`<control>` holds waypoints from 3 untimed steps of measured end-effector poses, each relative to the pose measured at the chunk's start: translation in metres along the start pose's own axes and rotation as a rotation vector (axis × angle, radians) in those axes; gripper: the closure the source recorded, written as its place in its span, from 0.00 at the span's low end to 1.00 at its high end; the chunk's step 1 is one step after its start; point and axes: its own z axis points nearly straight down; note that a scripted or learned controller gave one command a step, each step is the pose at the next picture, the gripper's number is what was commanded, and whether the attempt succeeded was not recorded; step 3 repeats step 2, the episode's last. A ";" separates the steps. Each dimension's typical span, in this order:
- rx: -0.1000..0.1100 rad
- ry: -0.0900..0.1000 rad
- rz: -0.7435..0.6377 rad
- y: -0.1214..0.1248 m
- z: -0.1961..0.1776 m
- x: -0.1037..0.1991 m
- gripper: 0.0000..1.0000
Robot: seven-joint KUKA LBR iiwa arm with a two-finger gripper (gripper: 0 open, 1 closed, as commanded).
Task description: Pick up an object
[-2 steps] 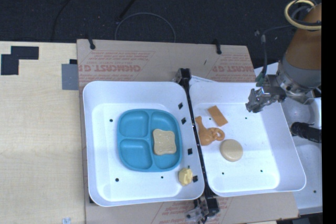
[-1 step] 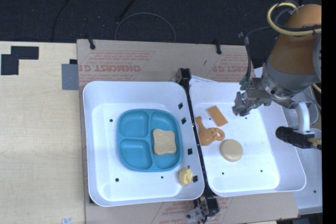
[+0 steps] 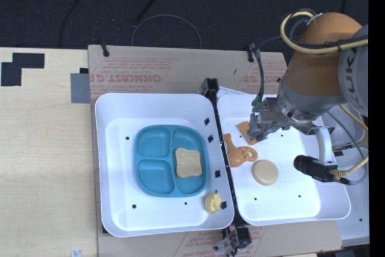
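My gripper point(image 3: 257, 131) hangs low over the back left part of the right bin point(image 3: 301, 204), right above an orange piece point(image 3: 243, 129) that peeks out beside it. An orange toy point(image 3: 239, 155) lies just in front of it by the divider. A round beige disc point(image 3: 264, 172) rests on the bin floor a little further forward. I see nothing held between the fingers.
The left bin point(image 3: 114, 129) holds a blue divided plate point(image 3: 168, 160) with a slice of toast point(image 3: 188, 162) in its right compartment. A small yellow item point(image 3: 212, 201) sits at that bin's front right corner. The arm's grey body covers the right bin's back right.
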 end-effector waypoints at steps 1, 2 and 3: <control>0.000 -0.001 0.000 -0.011 -0.002 0.051 1.00; 0.001 -0.001 -0.001 -0.020 0.000 0.098 1.00; 0.001 -0.001 -0.001 -0.020 0.000 0.098 1.00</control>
